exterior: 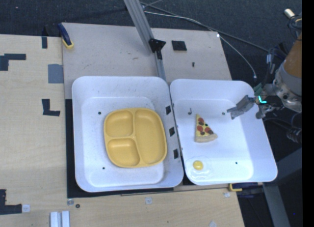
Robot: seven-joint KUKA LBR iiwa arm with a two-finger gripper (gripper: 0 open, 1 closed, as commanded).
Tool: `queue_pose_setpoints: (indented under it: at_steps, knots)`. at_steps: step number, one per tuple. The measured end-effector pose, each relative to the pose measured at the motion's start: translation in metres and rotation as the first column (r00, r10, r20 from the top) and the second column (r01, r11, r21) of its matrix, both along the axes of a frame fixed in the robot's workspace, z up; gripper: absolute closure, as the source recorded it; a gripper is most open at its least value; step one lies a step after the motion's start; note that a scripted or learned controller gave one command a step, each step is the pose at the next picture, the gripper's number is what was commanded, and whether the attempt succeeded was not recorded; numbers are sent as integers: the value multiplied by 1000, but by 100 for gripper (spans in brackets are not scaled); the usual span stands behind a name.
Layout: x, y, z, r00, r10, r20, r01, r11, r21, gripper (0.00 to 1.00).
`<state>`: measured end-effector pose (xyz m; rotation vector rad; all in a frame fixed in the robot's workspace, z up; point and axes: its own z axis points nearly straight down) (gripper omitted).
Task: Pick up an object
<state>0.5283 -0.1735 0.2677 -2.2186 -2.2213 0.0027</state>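
Camera view, gripper (244, 106) over right bin (255, 167) (pizza slice (203, 129) nearby)

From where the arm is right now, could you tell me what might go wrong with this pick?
1. The pizza slice lies flat on the floor of the right bin, so the gripper may slide over it rather than catch it.
2. The small yellow piece sits close to the bin's near corner, where the wall could block a grasp.
3. The gripper hangs near the bin's far right rim and might clip it while descending.
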Motion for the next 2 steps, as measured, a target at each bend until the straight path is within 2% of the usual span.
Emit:
queue_pose_setpoints:
  at_steps: [1,2]
  knots:
    - [0,0,0,1000,0,1,0,1000,-1,0]
    - [-5,-8,-50,1000,-2,-4,2,1000,0,0]
